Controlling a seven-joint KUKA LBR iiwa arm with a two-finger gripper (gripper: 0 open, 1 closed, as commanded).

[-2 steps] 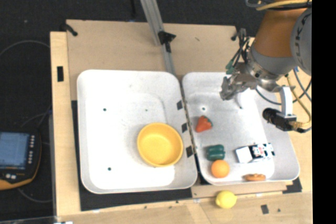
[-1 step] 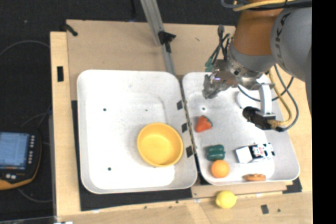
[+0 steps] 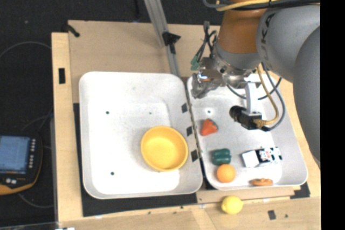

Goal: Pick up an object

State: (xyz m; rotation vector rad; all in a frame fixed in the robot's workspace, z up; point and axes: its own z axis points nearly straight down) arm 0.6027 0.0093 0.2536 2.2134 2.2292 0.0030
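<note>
- Claw point(image 3: 200, 83) low over the far left corner of the right bin point(image 3: 288, 137), close to the divide between the two bins; released or clenched, cannot tell
- Grey arm point(image 3: 291, 35) with its orange band reaching in from the right, above the far part of that bin
- Red-orange wedge point(image 3: 208, 127) on the right bin's floor; nearest thing to the claw, yet apart from it, on its near side
- Dark green block point(image 3: 221, 157) further toward the near rim; orange ball point(image 3: 226, 173) just beside it, nearer still to the rim
- White box point(image 3: 261, 156) with black and red markings to the right of the green block, apart from it
- Flat orange-brown piece point(image 3: 262, 182) against the near rim, right of the orange ball
- Yellow bowl point(image 3: 164, 148) upright in the left bin point(image 3: 108, 94), toward its near right corner, close to the wall shared with the right bin
- Yellow ball point(image 3: 231, 204) outside both bins, on the worktop point(image 3: 108, 46), just past the right bin's near rim
- Grey metal rail point(image 3: 156, 8) slanting from the top edge toward the gap between the bins
- Handheld unit point(image 3: 16, 161) with a blue screen at the left edge, off the worktop
</note>
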